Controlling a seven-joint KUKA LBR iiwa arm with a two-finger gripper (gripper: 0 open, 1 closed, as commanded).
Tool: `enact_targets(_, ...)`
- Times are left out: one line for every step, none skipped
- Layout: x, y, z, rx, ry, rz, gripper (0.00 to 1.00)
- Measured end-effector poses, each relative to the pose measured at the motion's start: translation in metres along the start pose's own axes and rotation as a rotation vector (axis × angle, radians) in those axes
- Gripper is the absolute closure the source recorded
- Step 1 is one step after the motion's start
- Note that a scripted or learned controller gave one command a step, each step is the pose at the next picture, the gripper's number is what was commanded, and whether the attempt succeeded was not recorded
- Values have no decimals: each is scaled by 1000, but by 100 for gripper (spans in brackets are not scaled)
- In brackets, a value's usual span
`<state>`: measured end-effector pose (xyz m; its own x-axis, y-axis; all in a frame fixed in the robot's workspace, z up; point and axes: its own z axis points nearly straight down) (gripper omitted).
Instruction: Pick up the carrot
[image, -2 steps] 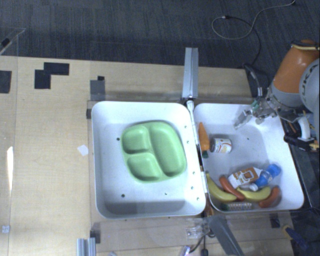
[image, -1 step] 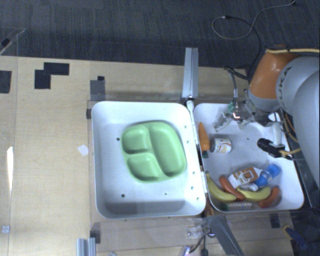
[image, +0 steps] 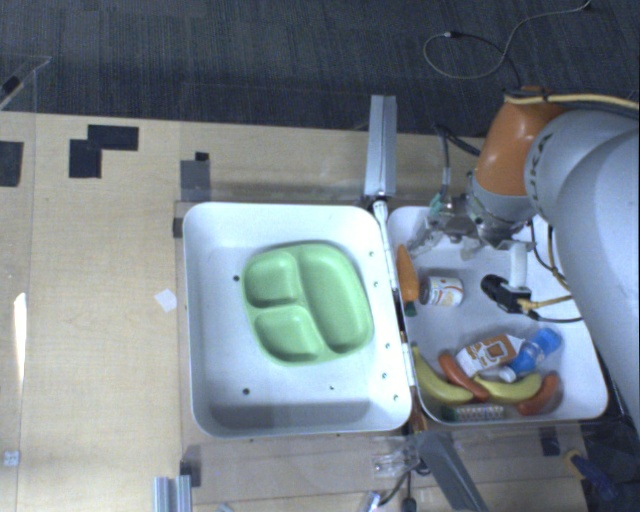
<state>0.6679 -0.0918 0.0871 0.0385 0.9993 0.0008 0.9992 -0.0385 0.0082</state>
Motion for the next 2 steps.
enact_targets(2,3,-13,-7,1,-4,100)
enact_targets(-69,-126,-4,-4,-6,74,100)
